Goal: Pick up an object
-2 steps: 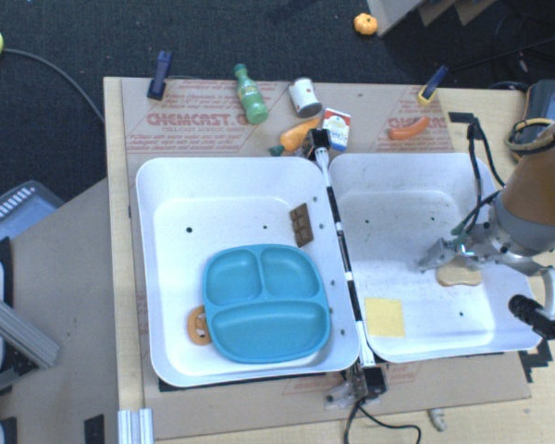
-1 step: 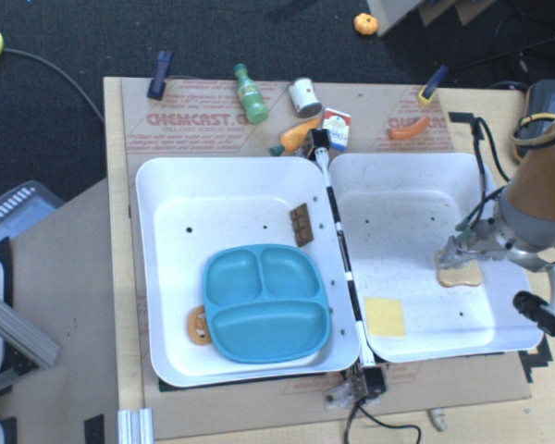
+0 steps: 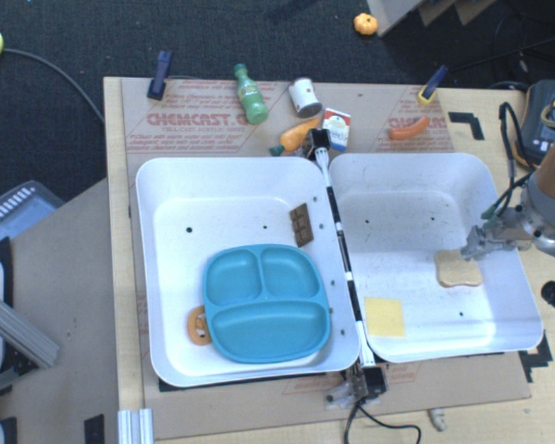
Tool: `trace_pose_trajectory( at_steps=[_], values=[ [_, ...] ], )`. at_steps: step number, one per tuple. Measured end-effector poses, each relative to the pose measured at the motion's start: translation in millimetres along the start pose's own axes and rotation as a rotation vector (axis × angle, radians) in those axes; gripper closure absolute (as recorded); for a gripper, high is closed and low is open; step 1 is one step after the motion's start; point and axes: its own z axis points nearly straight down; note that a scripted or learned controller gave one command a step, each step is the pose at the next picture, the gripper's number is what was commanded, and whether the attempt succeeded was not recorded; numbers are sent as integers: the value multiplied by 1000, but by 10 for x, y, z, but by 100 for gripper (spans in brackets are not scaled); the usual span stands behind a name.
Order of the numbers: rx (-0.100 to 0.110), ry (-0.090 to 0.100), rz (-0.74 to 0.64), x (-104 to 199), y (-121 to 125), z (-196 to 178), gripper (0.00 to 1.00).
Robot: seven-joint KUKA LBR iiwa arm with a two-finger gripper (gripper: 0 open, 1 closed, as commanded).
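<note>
The left bin (image 3: pixel 166 202) holds a blue divided plate (image 3: pixel 266 302) lying flat in its near half, three compartments facing up. A small round orange-brown piece (image 3: pixel 198 326) sits at the plate's left edge, partly tucked under it. A brown chocolate-bar piece (image 3: pixel 301 225) lies apart from the plate, toward the bin's far right side near the shared divider. The right bin (image 3: pixel 398 183) holds a yellow square slice (image 3: pixel 384 316) flat on the floor near the front left corner, and a tan bread-shaped slice (image 3: pixel 459 272) toward the right wall, well apart from the yellow one. On the bench (image 3: pixel 203 114) behind the bins lie a green bottle (image 3: pixel 251 94), a small white can (image 3: pixel 303 95), a red-and-white carton (image 3: pixel 336 128), a carrot-like orange piece (image 3: pixel 298 136) and an orange sausage-like piece (image 3: pixel 408 129). The arm enters from the right edge and reaches down into the right bin, with the gripper (image 3: pixel 474 246) low over the floor, just above and touching or nearly touching the top edge of the tan slice. Whether the claw is released or clenched cannot be told; the fingertips are too small and blurred. Nothing is seen lifted.
</note>
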Motion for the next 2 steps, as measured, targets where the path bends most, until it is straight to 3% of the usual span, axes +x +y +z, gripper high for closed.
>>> trace_pose_trajectory(
  at_steps=[1,2],
  values=[
    [1,1,0,3,-2,4,0],
    [-2,0,0,144,-51,552,0]
  ],
)
